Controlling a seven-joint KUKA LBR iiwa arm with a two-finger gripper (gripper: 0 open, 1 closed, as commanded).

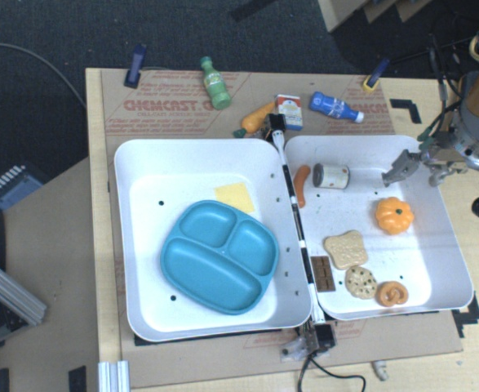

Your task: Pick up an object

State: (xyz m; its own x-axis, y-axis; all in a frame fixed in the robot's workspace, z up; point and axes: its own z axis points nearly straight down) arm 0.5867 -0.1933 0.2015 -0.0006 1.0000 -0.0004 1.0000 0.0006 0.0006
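Note:
My gripper [419,170] hangs over the far right part of the right bin [447,243], fingers spread and nothing between them. An orange toy pumpkin [394,216] lies just in front of it, apart from the fingers. Further left in the same bin are a grey can [330,175] on its side and a red sausage [302,184]. Toward the bin's front lie a slice of toast [347,249], a cookie [360,281], a small donut [392,293] and a brown chocolate bar [323,273].
The left bin [133,186] holds a blue divided plate [219,256] and a yellow cheese slice [236,196]. Behind the bins on the board lie a green bottle [216,84], a carrot [258,118], a small carton [288,111] and a blue bottle [335,107].

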